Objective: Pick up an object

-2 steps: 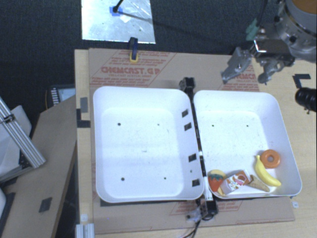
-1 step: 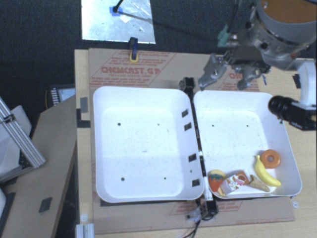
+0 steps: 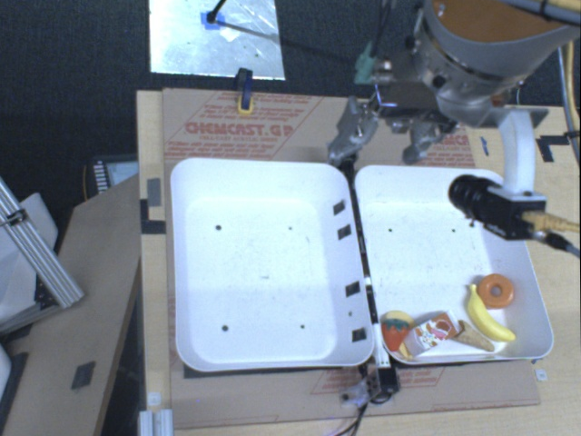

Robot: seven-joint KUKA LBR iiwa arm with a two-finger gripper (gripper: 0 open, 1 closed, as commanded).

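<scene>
Claw (image 3: pixel 379 145) hangs open above both bins' far rims.

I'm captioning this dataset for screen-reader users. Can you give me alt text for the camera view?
The arm's pincer hangs above the far edge of two white bins, holding nothing. The right bin has a banana, an orange ring, a small carton and a tomato-like toy clustered in its near corner, beside the left bin.
</scene>
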